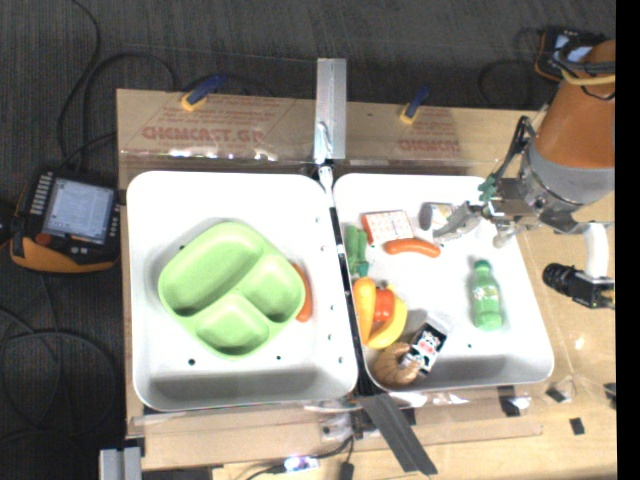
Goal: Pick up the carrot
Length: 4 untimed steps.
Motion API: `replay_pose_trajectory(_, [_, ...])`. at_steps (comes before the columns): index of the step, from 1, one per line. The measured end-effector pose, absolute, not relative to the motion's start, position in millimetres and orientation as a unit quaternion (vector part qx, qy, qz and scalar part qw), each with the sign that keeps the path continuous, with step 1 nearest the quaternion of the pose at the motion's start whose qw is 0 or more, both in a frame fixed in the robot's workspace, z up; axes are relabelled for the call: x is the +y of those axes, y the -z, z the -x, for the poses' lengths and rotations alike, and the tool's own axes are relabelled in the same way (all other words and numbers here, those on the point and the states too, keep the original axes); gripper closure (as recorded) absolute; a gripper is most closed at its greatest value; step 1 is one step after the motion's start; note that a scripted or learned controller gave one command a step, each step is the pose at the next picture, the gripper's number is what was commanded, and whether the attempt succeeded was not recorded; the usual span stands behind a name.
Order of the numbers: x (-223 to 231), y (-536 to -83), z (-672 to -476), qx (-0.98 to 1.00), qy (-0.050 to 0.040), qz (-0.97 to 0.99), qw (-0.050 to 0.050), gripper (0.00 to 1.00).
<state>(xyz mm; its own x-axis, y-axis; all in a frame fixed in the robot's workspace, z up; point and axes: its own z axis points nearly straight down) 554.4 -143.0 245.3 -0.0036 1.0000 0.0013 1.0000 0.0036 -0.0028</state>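
Observation:
The carrot [412, 248], a short orange-red stick, lies flat in the right bin [530, 358] near its back middle, just below a small red-patterned box [386, 226]. My gripper [447, 222] hangs over the same bin, just right of and slightly behind the carrot, pointing left toward it. It stands open with nothing between its fingers, and it is apart from the carrot. A thin orange sliver [304, 299] also peeks out beside the green plate [232, 286] in the left bin.
The right bin also holds a green cucumber [355, 251], a banana with a red pepper [379, 311], a green bottle [486, 293], a brown bun [397, 364] and a small black-and-white carton [429, 346]. The divider wall [336, 268] separates the bins.

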Motion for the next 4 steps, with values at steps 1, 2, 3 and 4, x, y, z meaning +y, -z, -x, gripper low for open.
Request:
replay_pose_trajectory(1, [-151,-223,-563.2,-0.726,-0.0014,0.688,0.000,0.00])
replay_pose_trajectory(2, [-101,-113,-513.6,-0.782,-0.0003,0.623,0.003,0.00])
replay_pose_trajectory(3, [-103,-89,-569.5,-0.872,0.0008,0.489,-0.004,0.00])
replay_pose_trajectory(4, [-102,-100,-571.9,-0.872,0.0043,0.489,-0.006,1.00])
